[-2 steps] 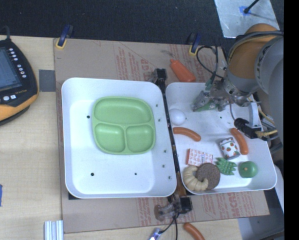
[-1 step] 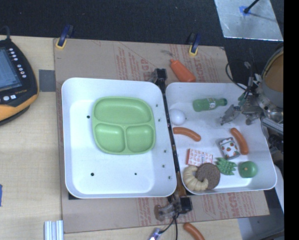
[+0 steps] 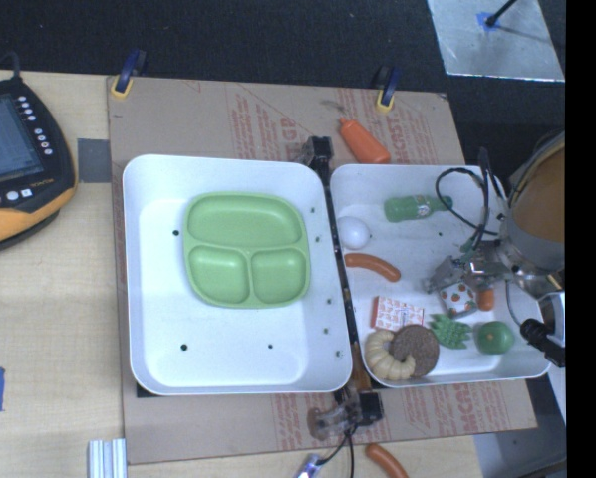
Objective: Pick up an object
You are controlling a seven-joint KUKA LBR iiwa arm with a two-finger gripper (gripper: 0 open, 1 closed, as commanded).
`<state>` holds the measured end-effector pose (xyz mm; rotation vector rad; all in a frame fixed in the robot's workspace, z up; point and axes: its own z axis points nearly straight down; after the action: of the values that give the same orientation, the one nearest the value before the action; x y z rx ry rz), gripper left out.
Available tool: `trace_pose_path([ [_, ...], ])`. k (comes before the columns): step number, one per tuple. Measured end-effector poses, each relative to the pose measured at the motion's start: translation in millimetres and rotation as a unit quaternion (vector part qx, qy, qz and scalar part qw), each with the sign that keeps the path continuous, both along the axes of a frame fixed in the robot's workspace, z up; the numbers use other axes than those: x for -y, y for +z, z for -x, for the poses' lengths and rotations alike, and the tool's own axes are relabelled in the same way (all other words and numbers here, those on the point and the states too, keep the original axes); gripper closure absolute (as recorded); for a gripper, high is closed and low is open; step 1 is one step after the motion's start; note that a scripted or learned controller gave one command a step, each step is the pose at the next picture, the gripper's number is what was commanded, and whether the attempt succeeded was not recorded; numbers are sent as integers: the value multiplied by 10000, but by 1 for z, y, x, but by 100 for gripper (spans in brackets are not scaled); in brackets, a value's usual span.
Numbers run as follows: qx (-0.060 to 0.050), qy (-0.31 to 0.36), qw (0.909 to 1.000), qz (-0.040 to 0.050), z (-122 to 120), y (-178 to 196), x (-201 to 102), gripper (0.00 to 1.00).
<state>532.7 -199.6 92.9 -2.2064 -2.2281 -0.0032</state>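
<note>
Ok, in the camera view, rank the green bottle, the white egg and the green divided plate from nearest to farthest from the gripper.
Measured from the gripper, low in the right bin:
1. Green bottle, up and slightly left, same bin.
2. White egg, by that bin's left wall.
3. Green divided plate, across in the left bin.

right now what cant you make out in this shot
- Gripper, camera view: too small and cluttered by cables to tell whether its fingers are open or shut.
- Small spotted object: partly under the gripper, identity unclear.
- Red and white packet: print too small to read.
- Sausage below the bins: cut off by the bottom edge.
</note>
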Motion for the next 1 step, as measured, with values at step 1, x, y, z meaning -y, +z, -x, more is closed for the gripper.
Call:
trace_pose_path([
  [1,-11,15,10000,31,1,9,3,100],
])
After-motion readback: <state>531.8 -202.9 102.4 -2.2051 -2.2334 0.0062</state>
